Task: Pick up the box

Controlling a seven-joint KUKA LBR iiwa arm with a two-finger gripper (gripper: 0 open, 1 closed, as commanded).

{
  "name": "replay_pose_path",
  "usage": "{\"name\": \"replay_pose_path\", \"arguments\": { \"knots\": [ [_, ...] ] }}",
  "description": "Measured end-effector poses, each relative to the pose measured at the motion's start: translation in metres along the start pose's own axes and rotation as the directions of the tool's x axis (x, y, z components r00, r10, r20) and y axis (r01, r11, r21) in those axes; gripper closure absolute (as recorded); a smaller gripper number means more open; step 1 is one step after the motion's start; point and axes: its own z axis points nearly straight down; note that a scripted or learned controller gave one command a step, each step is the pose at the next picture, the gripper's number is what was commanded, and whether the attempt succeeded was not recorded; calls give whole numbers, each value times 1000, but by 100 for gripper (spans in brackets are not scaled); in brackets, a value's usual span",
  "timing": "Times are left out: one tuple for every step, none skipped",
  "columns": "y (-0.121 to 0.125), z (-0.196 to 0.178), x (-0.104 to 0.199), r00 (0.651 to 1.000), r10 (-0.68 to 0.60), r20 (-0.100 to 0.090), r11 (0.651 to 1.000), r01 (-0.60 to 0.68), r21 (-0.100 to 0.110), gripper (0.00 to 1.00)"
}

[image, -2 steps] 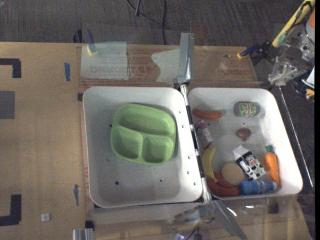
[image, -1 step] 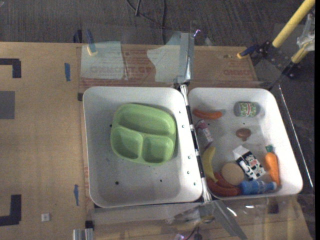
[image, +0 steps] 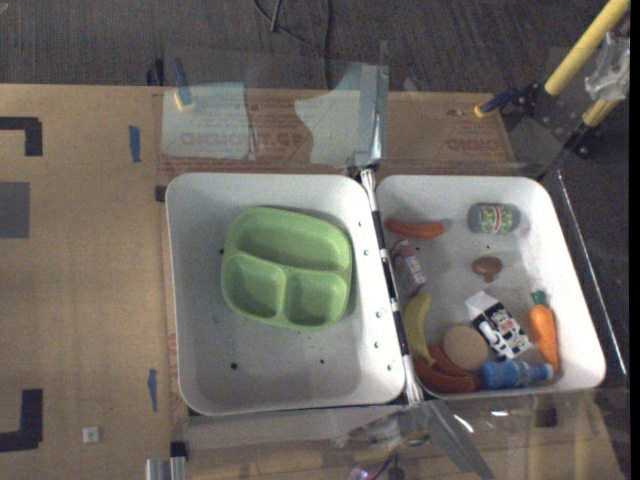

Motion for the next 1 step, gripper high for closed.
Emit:
{"name": "replay_pose_path", "arguments": {
  "knots": [
    [0,0,0,1000,0,0,1000,0,0,0]
  ]
}}
